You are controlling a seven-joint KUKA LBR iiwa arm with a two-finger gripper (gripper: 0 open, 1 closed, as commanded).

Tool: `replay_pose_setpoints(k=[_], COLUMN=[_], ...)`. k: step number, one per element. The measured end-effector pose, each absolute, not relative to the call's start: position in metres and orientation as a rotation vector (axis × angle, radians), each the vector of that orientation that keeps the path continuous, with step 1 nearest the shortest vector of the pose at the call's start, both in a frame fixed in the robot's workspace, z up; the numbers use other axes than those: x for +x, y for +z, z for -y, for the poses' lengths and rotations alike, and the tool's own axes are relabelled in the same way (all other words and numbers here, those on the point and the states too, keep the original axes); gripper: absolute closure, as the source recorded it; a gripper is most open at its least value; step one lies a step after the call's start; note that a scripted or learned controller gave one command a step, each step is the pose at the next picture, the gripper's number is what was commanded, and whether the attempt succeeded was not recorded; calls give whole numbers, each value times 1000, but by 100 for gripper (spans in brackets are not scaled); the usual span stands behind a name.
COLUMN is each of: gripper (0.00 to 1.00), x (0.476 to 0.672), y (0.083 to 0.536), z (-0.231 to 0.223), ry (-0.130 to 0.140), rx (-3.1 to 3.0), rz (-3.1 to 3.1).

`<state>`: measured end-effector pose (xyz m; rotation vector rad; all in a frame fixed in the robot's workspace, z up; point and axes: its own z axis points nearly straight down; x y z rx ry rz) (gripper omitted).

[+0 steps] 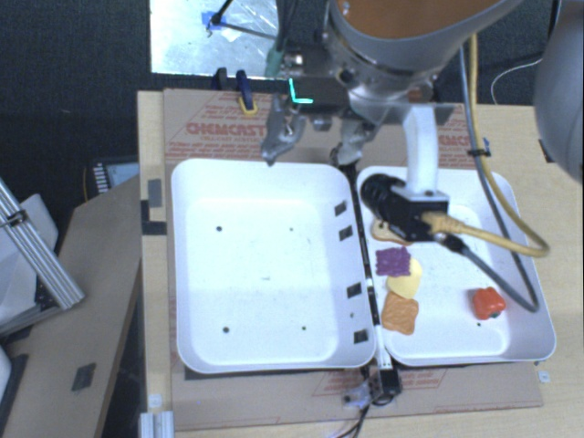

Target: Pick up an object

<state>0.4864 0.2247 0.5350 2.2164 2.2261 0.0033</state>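
Above the far edge of the left white bin [192, 245], the two-finger gripper [313, 144] hangs spread apart and grips nothing, seemingly between tries. Candidate objects (purple block [393, 261], yellow piece [407, 282], orange chunk [400, 313], red toy [488, 303]) lie along the right white bin's [529, 340] near edge.

The arm [411, 16] is a broad grey shell wrapped by a wide orange band [401, 3]. At its 7 o'clock sits a dark metal wrist block with a small teal light [299, 92]. A yellow cable [497, 208] and a grey one trail toward 5 o'clock. The pincer [315, 149] has two grey metal fingers with dark tips.
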Motion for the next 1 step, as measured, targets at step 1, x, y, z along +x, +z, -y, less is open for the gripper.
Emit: replay_pose_setpoints(k=[1], gripper=[100], x=[487], y=[546], z=[-225], ry=[7], rx=[2211], rz=[-2231])
